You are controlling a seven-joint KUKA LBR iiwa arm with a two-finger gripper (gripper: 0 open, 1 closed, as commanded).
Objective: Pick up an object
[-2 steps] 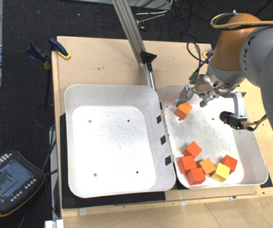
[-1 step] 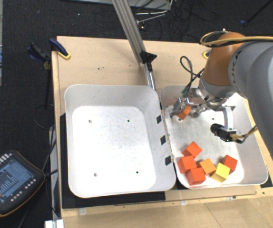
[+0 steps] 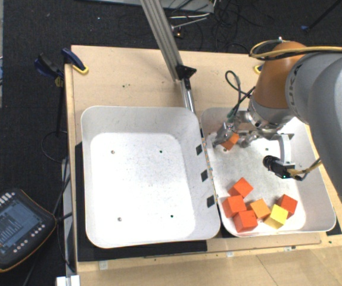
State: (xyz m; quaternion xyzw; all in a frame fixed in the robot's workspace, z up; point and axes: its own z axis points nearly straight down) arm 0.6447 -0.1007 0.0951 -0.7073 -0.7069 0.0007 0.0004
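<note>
camera view puts the arm [image 3: 314, 88] reaching in from my right, its orange band above the wrist, with the gripper [image 3: 229, 139] low over the far part of the right bin [image 3: 317, 222]. i can see a small orange block [image 3: 231, 140] pinched between the fingers, so i read the hand as closed on that block, near the bin's left wall. five more pieces sit loose in the near part of the same bin: an orange cube [image 3: 241, 189], another orange one [image 3: 234, 205] touching it, a red-orange cube [image 3: 246, 220] nearest me, a yellow-orange cube [image 3: 260, 208] beside them, and a yellow block [image 3: 277, 215] with a red-orange cube [image 3: 288, 204] against it. to the left sits the left bin [image 3: 90, 159], and a teach pendant [image 3: 10, 228] lies on the floor at lower left.
</note>
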